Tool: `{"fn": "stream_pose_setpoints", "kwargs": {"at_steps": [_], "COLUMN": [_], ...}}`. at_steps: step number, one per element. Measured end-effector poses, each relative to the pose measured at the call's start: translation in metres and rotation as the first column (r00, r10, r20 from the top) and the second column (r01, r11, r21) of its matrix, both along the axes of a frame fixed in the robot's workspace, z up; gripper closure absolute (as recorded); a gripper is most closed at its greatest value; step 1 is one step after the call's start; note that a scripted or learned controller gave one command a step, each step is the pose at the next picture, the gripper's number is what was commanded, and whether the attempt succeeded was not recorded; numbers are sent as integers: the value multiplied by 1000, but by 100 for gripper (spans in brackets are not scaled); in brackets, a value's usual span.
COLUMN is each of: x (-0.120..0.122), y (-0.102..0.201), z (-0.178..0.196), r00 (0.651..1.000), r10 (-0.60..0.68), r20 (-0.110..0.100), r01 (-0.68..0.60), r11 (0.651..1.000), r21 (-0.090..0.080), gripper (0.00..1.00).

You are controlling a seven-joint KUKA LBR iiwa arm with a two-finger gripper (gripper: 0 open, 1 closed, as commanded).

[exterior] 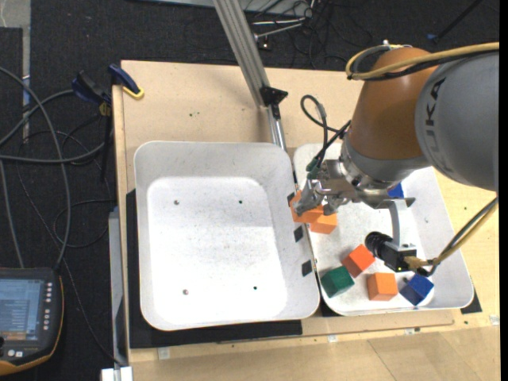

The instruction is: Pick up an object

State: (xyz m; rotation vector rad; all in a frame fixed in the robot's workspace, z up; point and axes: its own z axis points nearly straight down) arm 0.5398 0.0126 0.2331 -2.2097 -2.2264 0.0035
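Orange blocks (361, 258) number three, green (337, 281) and blue (416, 290) one each; claw (316, 205) grips one orange.

Light wood bench (202, 105) on dark carpet floor (63, 22). Cables (48, 153) trail left; aluminium rail (238, 42) slants overhead. Pendant screen (24, 316) bottom-left.

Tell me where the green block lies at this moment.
The green block lies in the right bin, near its front left corner, just left of and below an orange block and left of another orange block.
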Motion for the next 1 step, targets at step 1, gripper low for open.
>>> {"fn": "stream_pose_setpoints", "kwargs": {"at_steps": [1], "x": [-30], "y": [45], "z": [9], "r00": [1000], "r10": [1], "r20": [2], "r01": [-1], "r11": [1000], "r21": [0], "gripper": [100]}}
